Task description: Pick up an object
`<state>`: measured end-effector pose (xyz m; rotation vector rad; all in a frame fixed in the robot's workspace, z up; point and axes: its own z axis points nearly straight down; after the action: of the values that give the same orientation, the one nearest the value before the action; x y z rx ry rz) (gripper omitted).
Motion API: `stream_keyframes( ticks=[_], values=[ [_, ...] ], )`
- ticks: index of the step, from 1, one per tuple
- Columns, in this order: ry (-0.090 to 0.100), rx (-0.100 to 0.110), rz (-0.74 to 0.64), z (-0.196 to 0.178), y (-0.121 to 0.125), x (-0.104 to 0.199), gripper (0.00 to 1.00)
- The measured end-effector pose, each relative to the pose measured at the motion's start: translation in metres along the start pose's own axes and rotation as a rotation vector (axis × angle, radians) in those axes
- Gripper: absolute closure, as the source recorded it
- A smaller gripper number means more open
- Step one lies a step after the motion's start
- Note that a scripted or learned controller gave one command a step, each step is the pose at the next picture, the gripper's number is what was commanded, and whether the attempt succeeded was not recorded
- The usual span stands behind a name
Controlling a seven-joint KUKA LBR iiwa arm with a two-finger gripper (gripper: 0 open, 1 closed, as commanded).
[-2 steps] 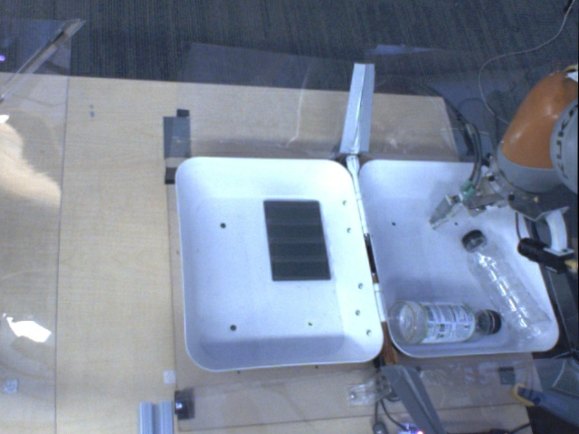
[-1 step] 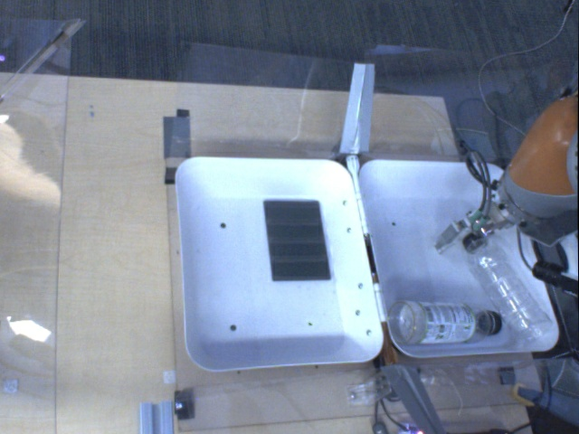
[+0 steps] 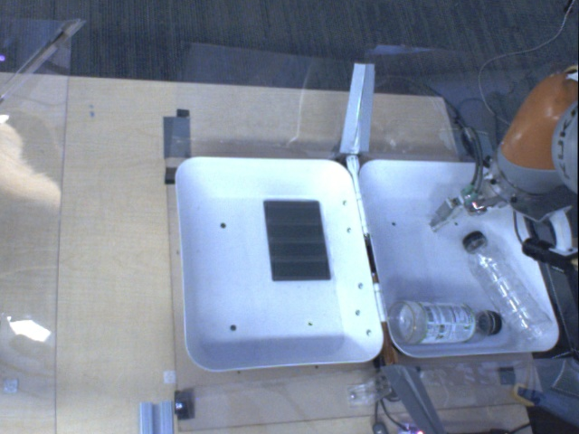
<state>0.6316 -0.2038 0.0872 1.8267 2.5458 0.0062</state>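
On the pale wooden bench [image 3: 109, 269] two shallow white bins sit side by side, their inner edges nearly touching. The left bin [image 3: 208, 333] holds one thing: a dark, flat rectangular pad [image 3: 296, 240] with faint ribs across it, lying near the middle of the bin floor. The right bin [image 3: 398, 215] holds two bottles. One is a clear plastic bottle [image 3: 511, 297] with a black cap, lying on its side along the bin's right part, its cap end pointing up the view and its body running down toward the lower right corner. The other is a bottle with a printed label [image 3: 439, 322] and a dark end, lying on its side along the bin's near edge, its dark end close to the clear bottle's lower part.

The arm [image 3: 543, 138], grey with its orange band, reaches in from the right over the right bin's upper right corner. The gripper [image 3: 452, 211] hangs over the upper part of the right bin, just above and left of the clear bottle's cap in the view, and nothing sits between its fingers. The width of the gap between them cannot be told from this view. A thin metal post [image 3: 355, 116] stands behind the seam between the two bins.
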Motion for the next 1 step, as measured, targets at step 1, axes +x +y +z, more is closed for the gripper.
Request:
stream_keyframes(
  ticks=[1],
  values=[
    [0.0, -0.001, 0.026, -0.0015, -0.0299, 0.0201, 0.0]
  ],
)
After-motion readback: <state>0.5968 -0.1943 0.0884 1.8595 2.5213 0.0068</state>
